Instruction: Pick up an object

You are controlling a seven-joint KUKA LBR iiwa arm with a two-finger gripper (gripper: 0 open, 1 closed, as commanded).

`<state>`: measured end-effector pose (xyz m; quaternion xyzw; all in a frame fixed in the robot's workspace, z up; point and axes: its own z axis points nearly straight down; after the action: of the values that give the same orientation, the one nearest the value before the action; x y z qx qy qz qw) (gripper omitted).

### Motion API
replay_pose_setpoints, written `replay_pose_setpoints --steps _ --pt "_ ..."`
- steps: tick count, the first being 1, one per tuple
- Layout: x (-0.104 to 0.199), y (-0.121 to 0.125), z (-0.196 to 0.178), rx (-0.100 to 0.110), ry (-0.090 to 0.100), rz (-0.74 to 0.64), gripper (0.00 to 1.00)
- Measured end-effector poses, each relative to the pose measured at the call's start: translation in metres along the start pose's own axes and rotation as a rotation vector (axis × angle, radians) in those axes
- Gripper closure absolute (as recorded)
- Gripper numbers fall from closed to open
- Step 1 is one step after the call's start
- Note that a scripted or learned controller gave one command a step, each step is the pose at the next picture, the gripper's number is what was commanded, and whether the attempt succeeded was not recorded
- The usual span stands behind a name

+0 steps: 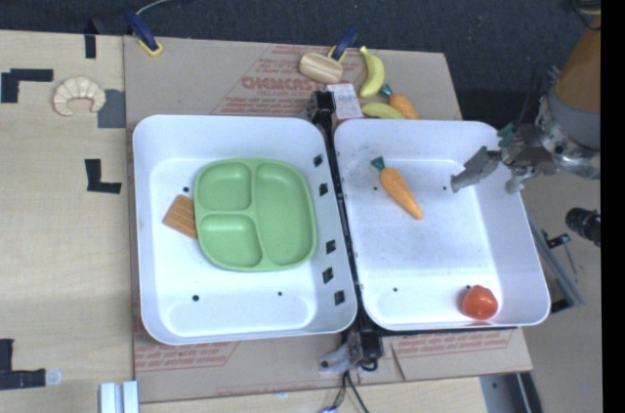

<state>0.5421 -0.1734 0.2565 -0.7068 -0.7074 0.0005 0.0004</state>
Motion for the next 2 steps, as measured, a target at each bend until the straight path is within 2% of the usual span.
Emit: replay_pose_setpoints --steps 1,2 --pt "0.034 0.068 0.082 0.001 0.001 0.000 0.00" --pt "0.079 0.069 0.170 -0.003 0.000 -0.001 0.00"
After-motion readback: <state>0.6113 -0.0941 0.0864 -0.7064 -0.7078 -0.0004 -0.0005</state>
